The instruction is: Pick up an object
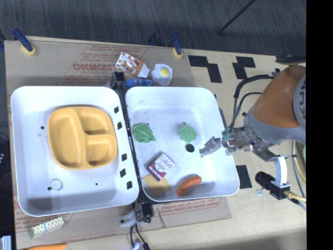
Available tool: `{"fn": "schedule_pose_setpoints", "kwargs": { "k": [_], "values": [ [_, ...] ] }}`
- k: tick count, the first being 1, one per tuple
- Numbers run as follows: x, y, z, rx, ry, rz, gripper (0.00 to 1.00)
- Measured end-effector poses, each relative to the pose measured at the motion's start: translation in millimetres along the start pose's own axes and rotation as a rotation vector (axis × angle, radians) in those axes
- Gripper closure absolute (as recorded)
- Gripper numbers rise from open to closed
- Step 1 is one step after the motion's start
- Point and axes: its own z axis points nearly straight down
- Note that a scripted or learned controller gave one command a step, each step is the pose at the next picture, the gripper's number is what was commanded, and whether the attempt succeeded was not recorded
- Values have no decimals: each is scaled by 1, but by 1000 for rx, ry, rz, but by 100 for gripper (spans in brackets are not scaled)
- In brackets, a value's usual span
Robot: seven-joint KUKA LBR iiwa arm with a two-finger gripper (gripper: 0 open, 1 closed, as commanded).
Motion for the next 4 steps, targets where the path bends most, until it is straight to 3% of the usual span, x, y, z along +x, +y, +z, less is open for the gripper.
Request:
{"fn": "schedule_pose_setpoints", "kwargs": {
  "k": [1,2,3,4],
  "values": [
    [-2,86,77,-1,0,290,0],
    [41,127,114,-2,-1,-224,0],
    [41,128,104,-2,-1,-227,100],
    [41,127,104,-1,-1,-227,0]
  ]
}}
